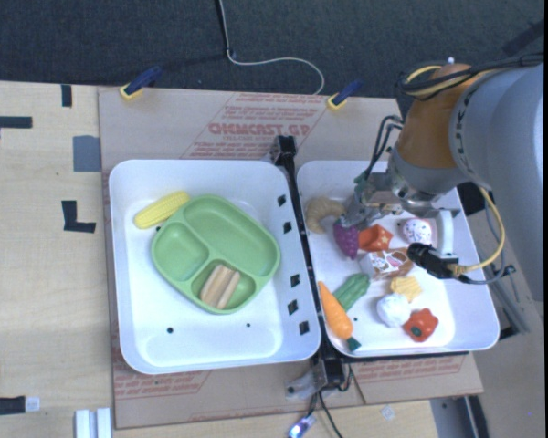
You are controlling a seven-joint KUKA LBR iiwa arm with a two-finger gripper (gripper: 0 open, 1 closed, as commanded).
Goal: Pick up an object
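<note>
Plastic toy food fills the right bin (479, 336); the gripper (358, 210) hangs over a purple eggplant-like piece (346, 239) near its left wall. Light, rigid, slick, best pinched across its middle. Whether the jaws are released or clenched, I cannot tell.

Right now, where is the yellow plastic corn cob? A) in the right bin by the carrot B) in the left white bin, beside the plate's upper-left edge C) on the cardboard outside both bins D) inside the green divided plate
B: the yellow plastic corn cob lies on the left white bin's floor, beside the upper-left rim of the green divided plate, not in a compartment.
</note>
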